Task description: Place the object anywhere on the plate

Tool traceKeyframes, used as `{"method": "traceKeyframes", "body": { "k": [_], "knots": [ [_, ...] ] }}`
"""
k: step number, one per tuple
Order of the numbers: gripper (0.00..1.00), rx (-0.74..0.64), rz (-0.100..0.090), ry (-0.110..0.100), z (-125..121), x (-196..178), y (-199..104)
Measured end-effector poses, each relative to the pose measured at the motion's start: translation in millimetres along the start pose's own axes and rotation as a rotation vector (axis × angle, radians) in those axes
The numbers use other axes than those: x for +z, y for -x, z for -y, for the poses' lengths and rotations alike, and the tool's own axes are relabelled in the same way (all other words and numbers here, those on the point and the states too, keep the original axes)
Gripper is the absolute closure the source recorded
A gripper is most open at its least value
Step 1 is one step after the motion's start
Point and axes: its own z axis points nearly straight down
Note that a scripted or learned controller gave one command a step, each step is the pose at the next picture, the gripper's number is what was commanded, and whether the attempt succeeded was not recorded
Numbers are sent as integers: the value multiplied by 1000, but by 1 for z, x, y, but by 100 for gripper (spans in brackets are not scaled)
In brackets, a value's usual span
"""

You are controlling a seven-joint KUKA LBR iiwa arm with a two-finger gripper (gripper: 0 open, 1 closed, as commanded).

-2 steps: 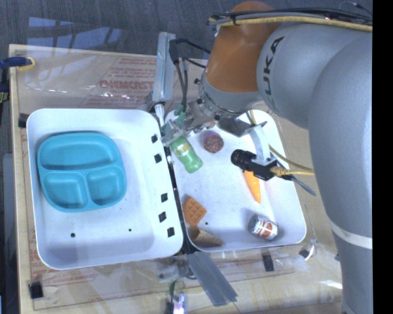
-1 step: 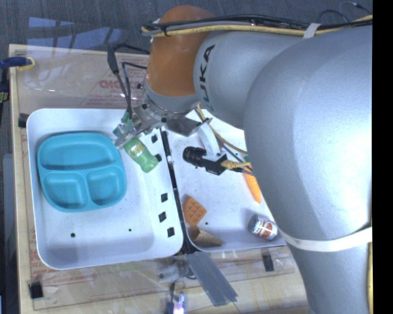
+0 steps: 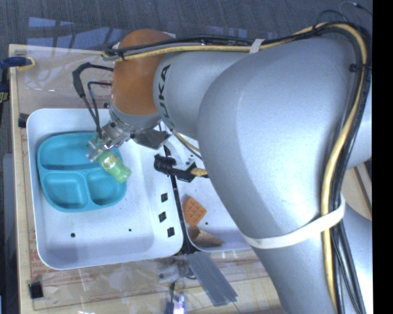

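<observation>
Up close, the grey arm [image 3: 262,110] fills our view; its gripper [image 3: 103,146] sits over the blue plate's [image 3: 69,175] right edge, fingers clamped on a green bottle [image 3: 116,167], a waffle [image 3: 194,210] in the right bin [image 3: 213,244].

Object [image 3: 116,168]: small pale-green translucent piece, tilted, sitting directly at the pincer [image 3: 99,150] tips, over the plate's right rim. Plate [image 3: 65,175]: blue, three compartments, lying flat in the left bin, mostly left of and below the pincer.
</observation>
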Motion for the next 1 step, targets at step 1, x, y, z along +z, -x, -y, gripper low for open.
{"method": "traceKeyframes", "body": {
  "k": [1],
  "knots": [
    [0, 0, 1, 2, 0, -1, 0]
  ]
}}
